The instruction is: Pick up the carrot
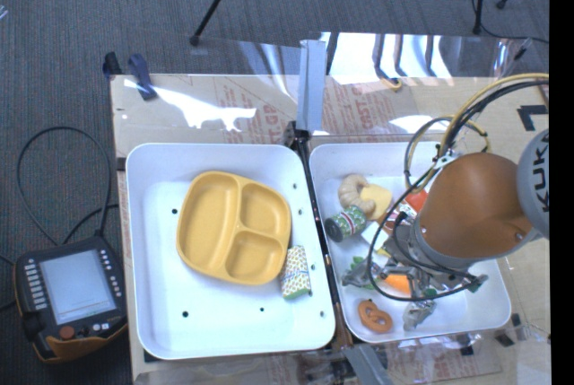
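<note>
Carrot [395, 284] lies in the right bin [484, 307] beneath the jaws [405, 283], whose spread I cannot tell; closing and lifting likely come next.

You had a bright, evenly lit scene, though strong glare washed out the clear panel [421, 60] behind the bins and splashed across the bench [206, 109]. The white bins [152, 195] ran near overexposed. Shadows stayed soft; fine detail was slightly blurred.
</note>
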